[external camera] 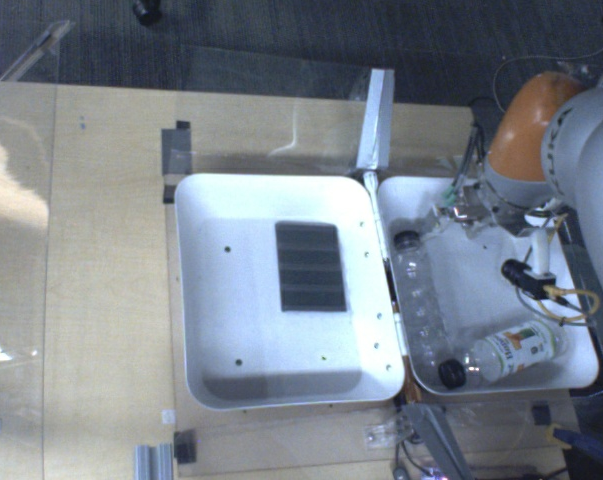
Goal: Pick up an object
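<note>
The scene is evenly and fairly brightly lit from above, with a cool cast. The left bin [211, 268] is nearly washed out, its white floor losing detail, and a soft grey shadow lies along its near wall. A pale glare patch spreads over the wooden bench [91, 298] at the far left, with small bright glints nearer. The arm [571, 128] at the right edge looks soft and blurred. Overall sharpness is modest, and the picture is slightly grainy.

Your tabletop [91, 298] is pale wood, with a dark carpeted floor [281, 18] beyond its far edge. A clear plastic sheet [16, 238] covers its left part. A metal bracket [374, 123] stands upright behind the bins' junction.
</note>
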Tool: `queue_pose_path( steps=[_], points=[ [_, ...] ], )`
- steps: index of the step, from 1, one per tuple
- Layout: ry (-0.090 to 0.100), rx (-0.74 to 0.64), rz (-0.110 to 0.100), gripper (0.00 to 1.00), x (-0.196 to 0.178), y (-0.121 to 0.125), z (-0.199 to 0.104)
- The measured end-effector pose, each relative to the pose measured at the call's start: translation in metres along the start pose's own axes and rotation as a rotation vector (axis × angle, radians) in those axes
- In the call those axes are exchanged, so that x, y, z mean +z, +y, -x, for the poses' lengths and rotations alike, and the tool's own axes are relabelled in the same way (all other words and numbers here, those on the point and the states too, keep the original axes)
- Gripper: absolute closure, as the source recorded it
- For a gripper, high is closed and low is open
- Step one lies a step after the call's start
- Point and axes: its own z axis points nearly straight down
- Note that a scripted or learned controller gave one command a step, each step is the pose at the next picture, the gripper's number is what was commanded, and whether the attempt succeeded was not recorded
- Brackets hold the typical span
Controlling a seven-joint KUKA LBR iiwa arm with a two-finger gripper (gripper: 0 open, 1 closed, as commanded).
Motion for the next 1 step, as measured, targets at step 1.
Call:
queue_pose_path(
  steps=[1],
  points=[
    [-0.002,0.07,0.002,0.0,-0.003,-0.1055,0.0007]
  ],
)
